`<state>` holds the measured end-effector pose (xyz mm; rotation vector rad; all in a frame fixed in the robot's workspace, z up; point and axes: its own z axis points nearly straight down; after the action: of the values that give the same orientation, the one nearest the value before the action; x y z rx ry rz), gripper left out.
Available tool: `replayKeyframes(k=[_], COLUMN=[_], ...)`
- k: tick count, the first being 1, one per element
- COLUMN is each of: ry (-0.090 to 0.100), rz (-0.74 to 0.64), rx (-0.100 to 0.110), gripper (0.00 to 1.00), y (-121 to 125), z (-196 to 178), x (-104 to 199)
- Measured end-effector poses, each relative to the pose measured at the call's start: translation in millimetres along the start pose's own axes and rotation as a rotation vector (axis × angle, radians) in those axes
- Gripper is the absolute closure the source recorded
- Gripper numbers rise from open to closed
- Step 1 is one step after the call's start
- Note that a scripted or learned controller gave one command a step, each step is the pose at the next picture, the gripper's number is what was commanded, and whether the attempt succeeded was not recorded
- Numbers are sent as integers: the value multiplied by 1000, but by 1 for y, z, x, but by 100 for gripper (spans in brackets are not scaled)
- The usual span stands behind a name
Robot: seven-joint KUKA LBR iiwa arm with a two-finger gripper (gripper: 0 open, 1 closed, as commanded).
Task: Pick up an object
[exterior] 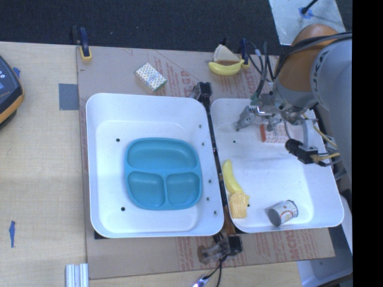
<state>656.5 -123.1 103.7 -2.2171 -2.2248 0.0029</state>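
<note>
Risk grows rightward. Left bin (pixel 96 160) carries a blue divided plate (pixel 163 173) at its centre. Right bin (pixel 326 211) has a banana (pixel 231 178) and corn (pixel 239 205) against its left wall, and a can (pixel 282 211) near its front edge. Gripper (pixel 254 117) hovers by the back-left corner above bare floor; its fingers look apart and empty. Closing here would catch nothing.

From my remote station I saw a yellow banana (pixel 231 178) lying along the left wall of the right bin (pixel 311 223), its lower end touching a pale yellow ridged block (pixel 239 205). Near that bin's front edge a small grey can (pixel 282 212) with a red-and-white label lay on its side, well apart from a small red-and-white item (pixel 272 134) partly hidden toward the back.
</note>
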Motion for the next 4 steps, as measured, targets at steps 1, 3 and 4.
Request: replayKeyframes(k=[1,3,4], ry=[1,0,0], rz=[-2,-1,1], rx=[0,4,0], gripper=[0,0,0], y=[-6,-32,-1], z=[-22,-34,-42], x=[11,27,-30])
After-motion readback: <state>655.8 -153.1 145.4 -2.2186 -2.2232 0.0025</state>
